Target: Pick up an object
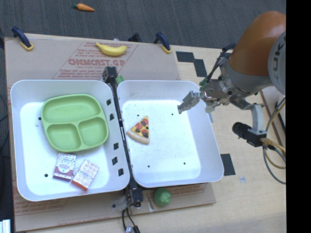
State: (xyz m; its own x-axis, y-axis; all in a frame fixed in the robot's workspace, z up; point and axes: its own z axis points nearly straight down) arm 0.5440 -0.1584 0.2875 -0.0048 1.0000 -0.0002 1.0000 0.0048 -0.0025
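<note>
The gripper is seen above the upper right part of the right bin, near its right wall, reached in from the right by the arm. Whether its fingers are apart or together cannot be told from this view; nothing is seen held between them.

The pizza is judged the likeliest target, since it is the 1 object in the right bin. It lies on the bin floor toward the left side, well apart from the gripper and near the divider between the 2 bins.

Several failures are judged possible. The pizza is flat and thin, so fingers brought down on it may close over its top and slip off, or push it along the smooth floor. Because it lies near the divider, a finger descending on its left side may strike the divider or the bin wall. Its wedge shape may be squeezed out sideways if it is gripped across the slanted edges.

In the left bin, a plate and 2 packets are seen; a reach to them would have to cross the divider. A banana lies on the cardboard behind the bins, and a green ball lies in front of them.
</note>
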